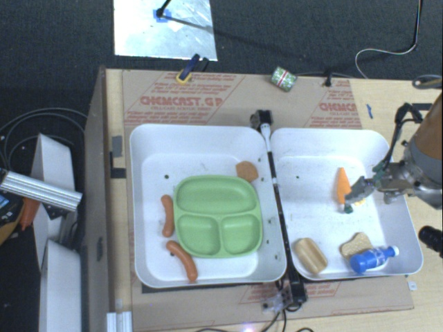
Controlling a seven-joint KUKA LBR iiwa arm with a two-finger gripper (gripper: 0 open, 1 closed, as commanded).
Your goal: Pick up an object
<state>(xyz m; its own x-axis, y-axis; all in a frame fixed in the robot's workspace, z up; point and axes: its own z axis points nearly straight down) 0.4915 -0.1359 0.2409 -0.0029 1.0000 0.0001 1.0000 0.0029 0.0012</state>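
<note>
Your gripper (354,198) sits low in the right bin (325,147), tips just beside the lower end of the orange carrot (342,183). You cannot tell from this angle whether the jaws are released or clenched, and nothing shows between them, so count nothing as held.

Candidates in that bin: the carrot, near upright along the bin floor; a bread roll (310,255) and a toast slice (356,243) near the front wall; a blue bottle (372,258) touching the toast.

Left bin (149,185): green divided tray (218,216), two sausages (167,216) (183,260) beside it, a brown cookie (246,171) at its far corner.

Risks, as I judge them:
- The tips look offset toward the carrot's end, not its middle. Closing here may pinch the tip and squirt it free.
- A descent on this line may nudge the carrot sideways instead of straddling it.
- The slanted view hides height; the tips could strike the bin floor on the desk.
</note>
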